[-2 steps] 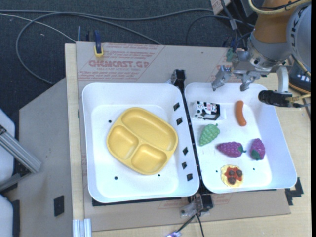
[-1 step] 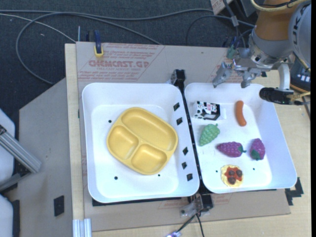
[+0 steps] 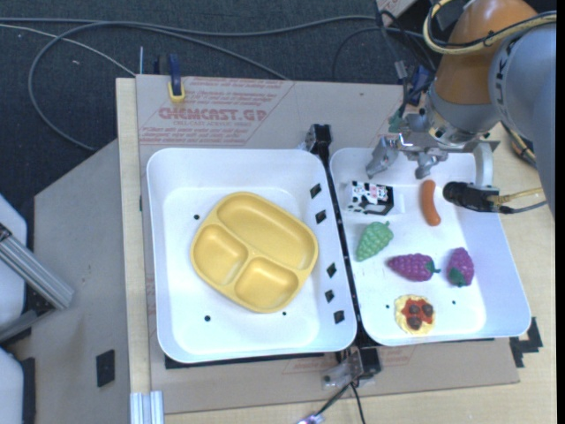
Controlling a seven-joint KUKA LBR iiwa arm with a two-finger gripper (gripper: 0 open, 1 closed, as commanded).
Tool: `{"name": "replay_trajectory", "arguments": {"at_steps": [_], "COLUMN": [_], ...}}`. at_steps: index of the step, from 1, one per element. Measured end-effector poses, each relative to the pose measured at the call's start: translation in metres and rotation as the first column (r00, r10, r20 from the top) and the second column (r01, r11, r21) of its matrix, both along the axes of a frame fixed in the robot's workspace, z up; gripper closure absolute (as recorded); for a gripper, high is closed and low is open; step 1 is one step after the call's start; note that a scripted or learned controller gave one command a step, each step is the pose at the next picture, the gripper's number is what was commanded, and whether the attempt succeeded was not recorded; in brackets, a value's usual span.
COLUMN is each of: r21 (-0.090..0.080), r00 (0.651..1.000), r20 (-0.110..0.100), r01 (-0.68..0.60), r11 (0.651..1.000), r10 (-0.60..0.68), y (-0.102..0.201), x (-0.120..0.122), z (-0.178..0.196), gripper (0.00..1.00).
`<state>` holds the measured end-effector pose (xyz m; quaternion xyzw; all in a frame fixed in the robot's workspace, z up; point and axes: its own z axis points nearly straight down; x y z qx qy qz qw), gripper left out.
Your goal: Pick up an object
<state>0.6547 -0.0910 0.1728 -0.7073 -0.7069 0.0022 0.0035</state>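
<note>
1. At the far left, dark grey carpet surrounds the bench, with thin grey cables looping across it.
2. A flat brown cardboard sheet printed with red lettering lies under both bins, and a small yellow-and-blue clamp grips its far edge.
3. The left shallow white bin holds a yellow plastic divided plate with three compartments, lying flat near the bin's middle.
4. A black divider strip runs between the two bins.
5. The right shallow white bin holds the loose toy items, all resting on its floor.
6. A small black-and-white cow-patterned toy lies near the far left of this bin.
7. A green leaf-shaped toy lies just in front of it.
8. A round yellow toy pizza with red toppings sits near the front edge.
9. A purple toy bunch of grapes lies in the middle, with a second, darker purple fruit toy with a green leaf just to its right.
10. An orange toy sausage lies upright in the view, toward the far side.
11. The two-finger metal gripper hangs over the bin's far edge with its fingers spread apart and nothing between them; the sausage lies just beside the right finger, and the cow toy is near the left one.
12. The grey arm with its orange band reaches in from the upper right.
</note>
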Motion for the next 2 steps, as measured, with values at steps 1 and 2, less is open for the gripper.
{"name": "replay_trajectory", "arguments": {"at_steps": [1,2], "r21": [0.0,-0.002], "r00": [1.0,1.0], "r20": [0.008,0.023], "r01": [0.001,-0.002], "r11": [1.0,1.0], "r10": [-0.001,0.002], "y": [-0.0017,-0.0014], "x": [0.0034,0.0087], "z": [-0.0597,-0.0644], "gripper": [0.0,0.0]}}
